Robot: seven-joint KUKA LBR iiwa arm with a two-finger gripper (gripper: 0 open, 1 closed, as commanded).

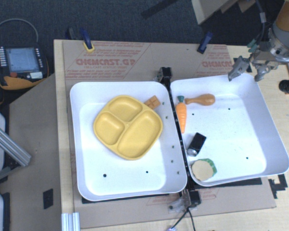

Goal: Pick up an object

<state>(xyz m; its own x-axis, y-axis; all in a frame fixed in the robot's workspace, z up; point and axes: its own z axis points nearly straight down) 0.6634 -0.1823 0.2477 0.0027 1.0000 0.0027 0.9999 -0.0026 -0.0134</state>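
Bench of brown board carries two white bins side by side, and blue clamps sit on its far edge. Left bin holds a yellow tray with three compartments, lying near the bin's far side and a little toward its right edge. A small brown block touches the tray's far right corner. Right bin holds four smaller things, all close to its left edge. A carrot, orange with a green top, lies along that edge, its top pointing to the far side. A wooden piece with a round end lies just beside the carrot top, stretching to the right. A black block lies nearer than the carrot, tilted. A round slice, pale with a green rim, rests in the near left corner of this bin. Arm comes in over the far right corner of the right bin. Its gripper hangs above the far rim there, fingers apart with nothing between them, well apart from all the things.
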